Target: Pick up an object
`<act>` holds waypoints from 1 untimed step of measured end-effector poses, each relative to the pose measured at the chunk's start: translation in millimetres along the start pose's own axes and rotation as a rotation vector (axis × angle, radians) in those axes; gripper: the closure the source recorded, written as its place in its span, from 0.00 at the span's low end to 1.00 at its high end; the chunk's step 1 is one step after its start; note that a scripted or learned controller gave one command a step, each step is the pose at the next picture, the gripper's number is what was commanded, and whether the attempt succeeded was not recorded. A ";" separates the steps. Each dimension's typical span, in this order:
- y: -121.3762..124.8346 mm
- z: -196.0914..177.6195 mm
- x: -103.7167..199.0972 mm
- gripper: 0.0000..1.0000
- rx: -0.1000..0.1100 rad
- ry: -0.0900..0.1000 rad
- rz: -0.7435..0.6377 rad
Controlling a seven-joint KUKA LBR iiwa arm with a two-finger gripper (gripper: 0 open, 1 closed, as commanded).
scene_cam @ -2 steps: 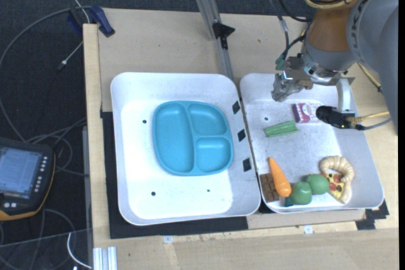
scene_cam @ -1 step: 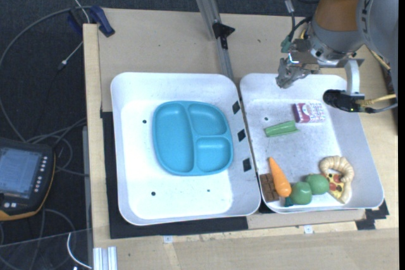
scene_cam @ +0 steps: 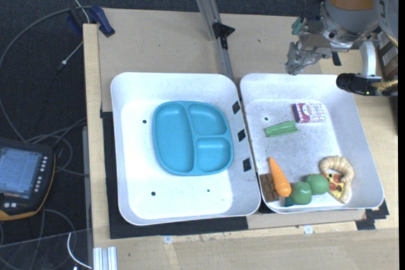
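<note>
While the hand (scene_cam: 297,65) hovers above the right bin's (scene_cam: 367,136) far rim, its grip state cannot be determined. Recommend descending squarely over the isolated green cylinder (scene_cam: 280,129).

Gripper (scene_cam: 297,65): I see it upper right, above the right bin's (scene_cam: 364,136) far rim.
Left bin (scene_cam: 126,155): I see a blue divided plate (scene_cam: 192,138).
Right bin: purple carton (scene_cam: 309,112), green stick (scene_cam: 280,129), carrot (scene_cam: 279,177), green pepper (scene_cam: 310,190), pizza slice (scene_cam: 336,176).

No writing can be read: the small purple-and-white carton (scene_cam: 309,112) near the right bin's (scene_cam: 367,136) far edge carries print too blurred to make out.
</note>
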State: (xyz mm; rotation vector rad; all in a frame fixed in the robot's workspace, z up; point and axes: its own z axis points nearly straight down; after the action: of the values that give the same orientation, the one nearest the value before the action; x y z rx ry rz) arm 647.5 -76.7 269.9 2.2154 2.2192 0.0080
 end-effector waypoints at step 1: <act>-32.1 11.9 38.0 1.00 0.012 0.003 -0.002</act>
State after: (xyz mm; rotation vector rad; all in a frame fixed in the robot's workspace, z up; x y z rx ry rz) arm 615.4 -38.8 257.7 2.2210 2.2289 -0.0029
